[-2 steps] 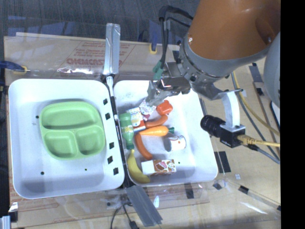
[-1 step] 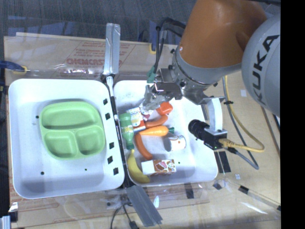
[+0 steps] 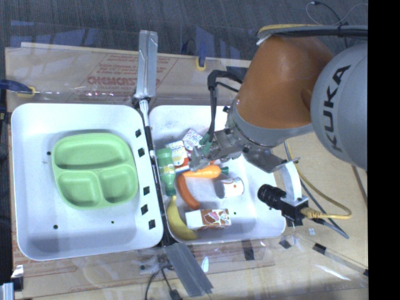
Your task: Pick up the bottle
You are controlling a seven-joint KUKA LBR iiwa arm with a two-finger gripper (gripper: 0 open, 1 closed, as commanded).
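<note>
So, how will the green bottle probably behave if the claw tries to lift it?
The green bottle lies on its side against the bin wall, so it may roll. It looks smooth, maybe slippery. The carrot and banana crowd it, so they could shift.

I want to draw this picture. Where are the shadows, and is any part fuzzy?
In the camera view, the arm casts a soft shadow into the right bin around the claw; the green tray in the left bin sits evenly lit; the small packets by the carrot look fuzzy.
</note>
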